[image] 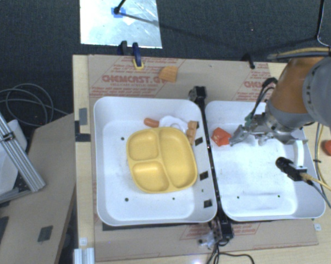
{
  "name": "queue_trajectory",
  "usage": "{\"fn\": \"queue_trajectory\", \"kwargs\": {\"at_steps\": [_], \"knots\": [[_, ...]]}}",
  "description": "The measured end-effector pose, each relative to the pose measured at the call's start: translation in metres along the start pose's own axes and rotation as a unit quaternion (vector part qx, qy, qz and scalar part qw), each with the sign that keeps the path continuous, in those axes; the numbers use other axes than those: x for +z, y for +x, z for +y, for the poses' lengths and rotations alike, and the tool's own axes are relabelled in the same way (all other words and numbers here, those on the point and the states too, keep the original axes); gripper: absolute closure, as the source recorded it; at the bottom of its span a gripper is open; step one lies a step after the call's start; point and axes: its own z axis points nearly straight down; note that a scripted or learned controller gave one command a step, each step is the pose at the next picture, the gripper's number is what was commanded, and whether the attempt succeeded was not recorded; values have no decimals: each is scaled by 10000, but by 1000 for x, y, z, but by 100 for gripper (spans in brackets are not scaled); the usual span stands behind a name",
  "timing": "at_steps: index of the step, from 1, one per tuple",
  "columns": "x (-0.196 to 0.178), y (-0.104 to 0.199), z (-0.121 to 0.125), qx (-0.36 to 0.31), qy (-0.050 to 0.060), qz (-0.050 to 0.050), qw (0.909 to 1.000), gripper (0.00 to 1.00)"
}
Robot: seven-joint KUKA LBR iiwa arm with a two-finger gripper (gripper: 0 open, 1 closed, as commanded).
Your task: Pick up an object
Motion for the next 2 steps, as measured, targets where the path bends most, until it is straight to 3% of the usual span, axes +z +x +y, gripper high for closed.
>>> {"fn": "queue_trajectory", "kwargs": {"at_steps": [2], "knots": [[0,0,0,0,0,0,10000,0]]}}
